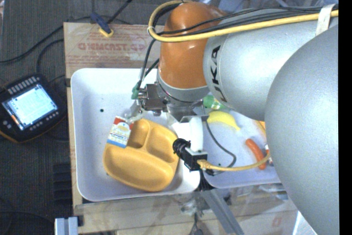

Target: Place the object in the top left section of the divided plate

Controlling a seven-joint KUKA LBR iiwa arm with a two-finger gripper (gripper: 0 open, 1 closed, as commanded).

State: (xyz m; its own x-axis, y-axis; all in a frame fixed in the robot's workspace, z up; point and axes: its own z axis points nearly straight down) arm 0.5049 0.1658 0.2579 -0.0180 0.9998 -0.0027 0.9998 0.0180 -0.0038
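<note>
A yellow divided plate [142, 156] lies in the left white bin [91, 118], toward its near right side. A small carton with a blue, white and red label [119, 133] sits at the plate's upper left edge, overlapping the rim of the top left section. My gripper [134, 113] hangs just above and right of the carton, under the orange wrist band [184, 47]. The wrist body hides most of the gripper, and whether it touches the carton is unclear.
The right bin [236, 170] holds a yellow banana [224, 119], an orange sausage-like piece [256, 149] and a green item [209, 101] half hidden by the arm. A pendant with a lit screen [30, 107] lies on the floor to the left.
</note>
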